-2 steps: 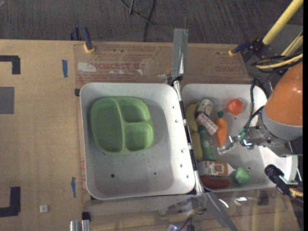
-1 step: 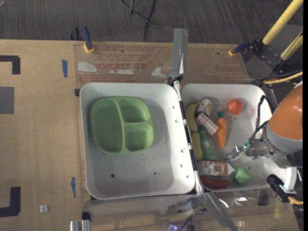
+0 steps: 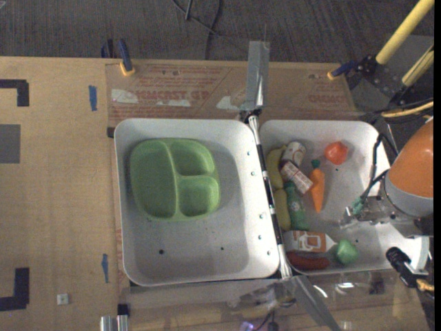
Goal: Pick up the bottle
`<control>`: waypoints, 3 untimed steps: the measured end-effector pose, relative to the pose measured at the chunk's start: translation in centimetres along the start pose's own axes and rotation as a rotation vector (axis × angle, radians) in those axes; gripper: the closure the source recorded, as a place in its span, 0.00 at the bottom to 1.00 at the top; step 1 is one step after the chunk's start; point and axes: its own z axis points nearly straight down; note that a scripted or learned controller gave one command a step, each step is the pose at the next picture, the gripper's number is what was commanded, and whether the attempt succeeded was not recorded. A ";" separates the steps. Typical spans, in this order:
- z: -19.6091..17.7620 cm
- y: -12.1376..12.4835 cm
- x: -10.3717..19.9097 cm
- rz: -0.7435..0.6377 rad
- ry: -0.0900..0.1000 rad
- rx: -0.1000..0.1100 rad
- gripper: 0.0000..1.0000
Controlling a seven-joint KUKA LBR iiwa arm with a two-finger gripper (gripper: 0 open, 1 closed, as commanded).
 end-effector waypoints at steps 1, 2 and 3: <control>0.0 0.0 0.0 0.000 0.000 0.000 0.00; 0.0 0.0 0.0 0.000 0.000 0.000 0.00; -4.7 -0.3 -1.0 -0.210 0.009 0.010 0.00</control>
